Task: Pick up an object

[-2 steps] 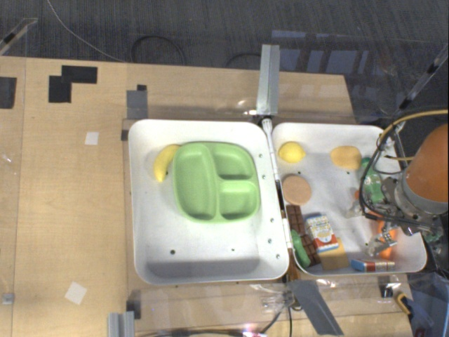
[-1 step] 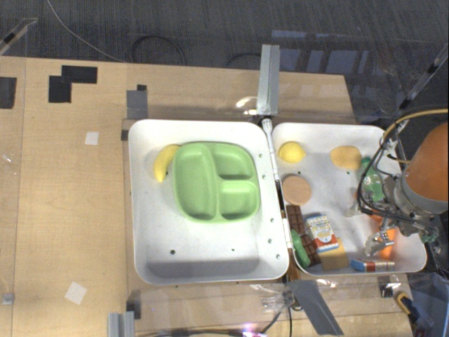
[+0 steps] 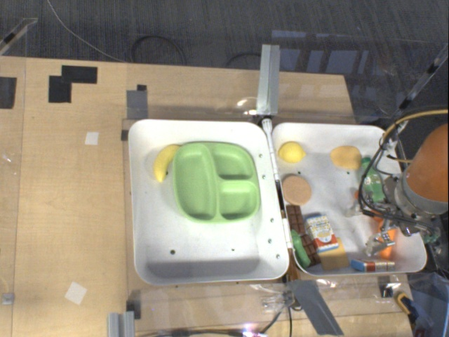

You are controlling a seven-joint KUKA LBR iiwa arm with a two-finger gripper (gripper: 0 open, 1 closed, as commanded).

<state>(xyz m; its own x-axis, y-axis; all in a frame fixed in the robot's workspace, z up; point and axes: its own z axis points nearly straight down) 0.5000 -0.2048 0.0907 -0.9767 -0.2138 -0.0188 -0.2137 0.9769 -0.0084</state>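
Orange small item (image 3: 390,234) lies at right bin's (image 3: 319,135) near-right corner, just beside gripper (image 3: 384,239); jaws' state cannot be told. Judgement: descend vertically, centre on item, avoid marker (image 3: 372,265) and bin wall. Green tray (image 3: 214,180) occupies left bin (image 3: 151,209).

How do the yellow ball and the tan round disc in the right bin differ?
The yellow ball is bright lemon yellow; the tan disc is a dull brownish pink. The ball looks domed, with shading on its underside, while the disc looks flat. The ball lies nearer the bin's far edge, the disc just below it toward the chocolate bar. Both are round, lie apart from the gripper, and sit close to the right bin's left wall.
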